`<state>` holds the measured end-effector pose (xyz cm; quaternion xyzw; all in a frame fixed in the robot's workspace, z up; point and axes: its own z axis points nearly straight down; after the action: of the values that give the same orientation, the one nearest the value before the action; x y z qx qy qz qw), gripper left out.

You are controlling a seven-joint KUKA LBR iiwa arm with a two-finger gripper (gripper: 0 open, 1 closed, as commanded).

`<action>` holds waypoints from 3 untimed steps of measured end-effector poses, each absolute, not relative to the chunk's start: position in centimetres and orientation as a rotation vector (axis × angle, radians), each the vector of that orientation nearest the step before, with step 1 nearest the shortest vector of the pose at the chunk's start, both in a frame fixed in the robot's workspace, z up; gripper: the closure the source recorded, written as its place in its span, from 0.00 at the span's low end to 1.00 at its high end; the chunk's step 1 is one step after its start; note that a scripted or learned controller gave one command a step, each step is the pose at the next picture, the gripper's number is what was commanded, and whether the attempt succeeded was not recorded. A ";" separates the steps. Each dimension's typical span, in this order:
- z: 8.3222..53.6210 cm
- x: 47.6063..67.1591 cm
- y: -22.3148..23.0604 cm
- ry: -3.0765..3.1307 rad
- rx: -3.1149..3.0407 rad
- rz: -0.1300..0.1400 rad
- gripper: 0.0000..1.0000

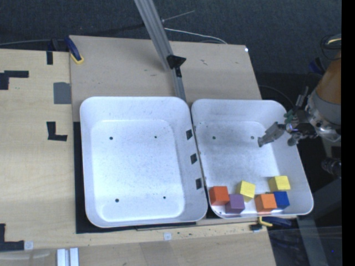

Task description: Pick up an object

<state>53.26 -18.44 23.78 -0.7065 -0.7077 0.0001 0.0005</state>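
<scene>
Small coloured blocks (pixel 247 195) in right bin (pixel 233 115), gripper (pixel 275 133) above.
Likely light, rigid; best pinched across flat opposite faces. Finger state: cannot tell.

Arm (pixel 327 101) (grey, orange-banded) extended leftward

The left white bin (pixel 136 159) lies on the wooden surface (pixel 33 121) well left of the fingers (pixel 270 134). A slanted metal bar (pixel 152 21) with a black clamp (pixel 175 61) stands up-left of them. A blue-and-yellow clip (pixel 74 50) sits at the far upper left, black tape marks (pixel 54 131) farther left.
</scene>
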 end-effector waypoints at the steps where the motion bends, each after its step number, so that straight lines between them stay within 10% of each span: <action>1: 23.8 53.3 -18.4 -2.223 -2.219 0.000 0.00; 3: 19.2 55.3 -12.1 -2.226 -2.213 0.000 0.00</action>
<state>55.30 -12.05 19.18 -0.7050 -0.7092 -0.0002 0.0014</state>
